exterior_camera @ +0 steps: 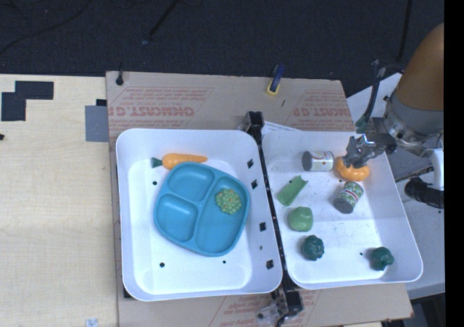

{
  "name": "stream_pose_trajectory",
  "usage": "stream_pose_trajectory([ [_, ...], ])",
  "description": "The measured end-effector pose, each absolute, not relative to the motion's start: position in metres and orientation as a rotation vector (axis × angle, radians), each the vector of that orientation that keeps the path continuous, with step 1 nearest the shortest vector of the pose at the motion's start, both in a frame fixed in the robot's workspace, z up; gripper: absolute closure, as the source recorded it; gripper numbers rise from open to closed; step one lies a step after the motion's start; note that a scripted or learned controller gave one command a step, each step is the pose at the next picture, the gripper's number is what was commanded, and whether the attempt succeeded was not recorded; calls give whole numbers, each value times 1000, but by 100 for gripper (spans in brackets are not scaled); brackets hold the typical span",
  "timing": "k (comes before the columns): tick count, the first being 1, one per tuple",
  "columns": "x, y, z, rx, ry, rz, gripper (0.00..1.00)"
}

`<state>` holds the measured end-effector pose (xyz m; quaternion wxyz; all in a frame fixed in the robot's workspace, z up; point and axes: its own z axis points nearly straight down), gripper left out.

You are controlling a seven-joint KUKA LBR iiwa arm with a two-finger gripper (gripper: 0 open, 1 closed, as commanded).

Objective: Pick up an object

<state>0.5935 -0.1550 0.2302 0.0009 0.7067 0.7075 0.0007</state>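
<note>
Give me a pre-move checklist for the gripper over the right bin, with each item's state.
1. Gripper above the right bin: ok.
2. Orange piece directly under the gripper: ok.
3. Orange piece between the fingers: cannot tell.
4. Neighbours clear: not ok; grey cylinder and can sit close by.
5. Green pieces away from the gripper: ok.
6. Blue tray in the left bin, out of the way: ok.

Two white bins are sitting side by side, the left bin (130, 195) and the right bin (402, 246). One blue tray (181, 217), one carrot (183, 160) and one pile of peas (229, 201) are lying in the left. Two cans (317, 161) (349, 196), one orange piece (352, 171), two light green pieces (291, 190) (300, 218) and two dark green pieces (313, 247) (380, 257) are lying in the right.
</note>
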Motion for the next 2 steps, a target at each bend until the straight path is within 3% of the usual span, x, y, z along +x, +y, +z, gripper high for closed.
stream_pose_trajectory([
  [2, 545, -65, 230, 2222, 2229, -2, 100],
])
